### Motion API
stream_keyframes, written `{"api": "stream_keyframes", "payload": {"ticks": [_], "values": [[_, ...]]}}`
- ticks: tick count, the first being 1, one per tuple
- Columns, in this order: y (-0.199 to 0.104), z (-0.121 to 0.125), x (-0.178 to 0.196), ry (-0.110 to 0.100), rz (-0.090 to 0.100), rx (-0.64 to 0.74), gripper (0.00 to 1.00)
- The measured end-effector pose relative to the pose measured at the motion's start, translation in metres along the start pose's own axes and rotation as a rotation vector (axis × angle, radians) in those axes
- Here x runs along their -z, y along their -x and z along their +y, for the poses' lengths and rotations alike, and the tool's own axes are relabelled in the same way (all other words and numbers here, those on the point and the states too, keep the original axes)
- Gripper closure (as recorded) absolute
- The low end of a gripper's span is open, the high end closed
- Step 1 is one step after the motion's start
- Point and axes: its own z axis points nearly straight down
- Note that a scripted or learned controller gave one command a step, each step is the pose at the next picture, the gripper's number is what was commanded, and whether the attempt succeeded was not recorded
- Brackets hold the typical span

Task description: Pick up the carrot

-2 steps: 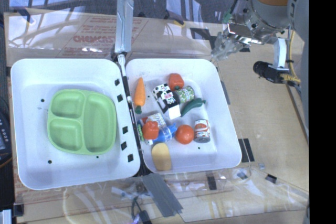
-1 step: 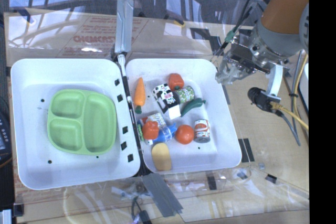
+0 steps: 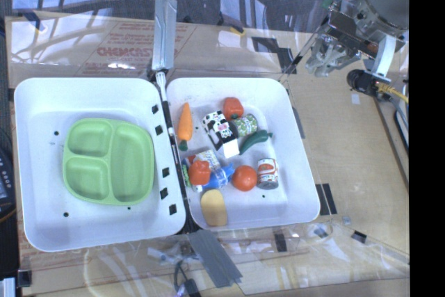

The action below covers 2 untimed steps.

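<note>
Approach is judged the step in hand: the gripper (image 3: 325, 60), finger state not discernible, is held outside the right bin (image 3: 299, 149). The carrot (image 3: 184, 123) lies by that bin's left wall, to be reached next.

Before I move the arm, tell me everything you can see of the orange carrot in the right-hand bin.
The orange carrot is a small, smooth, plastic-looking toy, tapered, with a green stub at its lower end. It lies flat on the floor of the right white bin, close to that bin's left wall, its length running roughly up and down the camera view. Nothing appears to rest on it; the nearest neighbour, the black-and-white cow-patterned block, sits apart to its right. The gripper hangs outside the bin, well away.
</note>
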Motion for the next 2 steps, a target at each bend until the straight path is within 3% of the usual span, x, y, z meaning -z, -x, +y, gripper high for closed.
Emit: {"api": "stream_keyframes", "payload": {"ticks": [1,2], "values": [[-0.003,0.001,0.007,-0.006,-0.004,0.010,1.00],[-0.055,0.027,-0.062,-0.006,0.001,0.209,1.00]]}}
